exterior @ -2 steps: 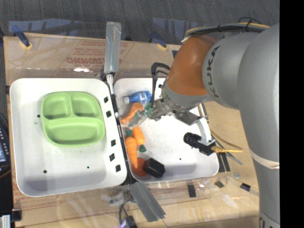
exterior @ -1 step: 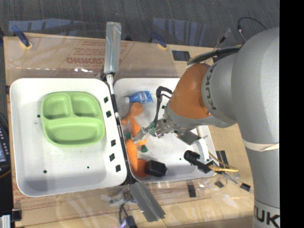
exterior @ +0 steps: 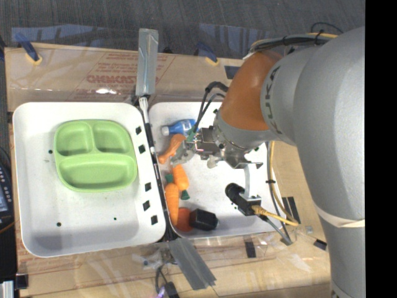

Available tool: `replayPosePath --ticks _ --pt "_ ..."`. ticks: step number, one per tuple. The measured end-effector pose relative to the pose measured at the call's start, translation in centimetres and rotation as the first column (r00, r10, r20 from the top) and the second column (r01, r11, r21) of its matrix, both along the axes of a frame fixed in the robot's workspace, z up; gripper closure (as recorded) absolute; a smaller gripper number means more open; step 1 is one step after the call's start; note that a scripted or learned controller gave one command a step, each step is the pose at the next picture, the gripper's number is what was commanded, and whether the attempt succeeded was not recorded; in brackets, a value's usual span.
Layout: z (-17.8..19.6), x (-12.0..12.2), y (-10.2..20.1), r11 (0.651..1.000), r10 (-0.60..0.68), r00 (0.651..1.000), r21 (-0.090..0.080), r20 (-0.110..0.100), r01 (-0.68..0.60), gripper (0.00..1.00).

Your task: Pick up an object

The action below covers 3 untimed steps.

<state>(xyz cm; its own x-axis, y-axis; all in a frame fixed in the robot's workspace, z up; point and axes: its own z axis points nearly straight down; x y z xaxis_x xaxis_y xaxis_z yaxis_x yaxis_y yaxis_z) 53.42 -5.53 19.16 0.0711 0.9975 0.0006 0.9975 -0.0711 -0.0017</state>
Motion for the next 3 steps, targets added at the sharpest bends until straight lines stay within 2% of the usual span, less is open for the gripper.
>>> replayPosePath --ticks 2,3 --pt "0.0 0.0 0.0 1.0 0.0 1.0 0.0 -0.001 0.0 0.0" --pt "-10.0 1.3 -3.9 0.985 0.174 0.985 -0.001 -0.001 -0.174 0.0"
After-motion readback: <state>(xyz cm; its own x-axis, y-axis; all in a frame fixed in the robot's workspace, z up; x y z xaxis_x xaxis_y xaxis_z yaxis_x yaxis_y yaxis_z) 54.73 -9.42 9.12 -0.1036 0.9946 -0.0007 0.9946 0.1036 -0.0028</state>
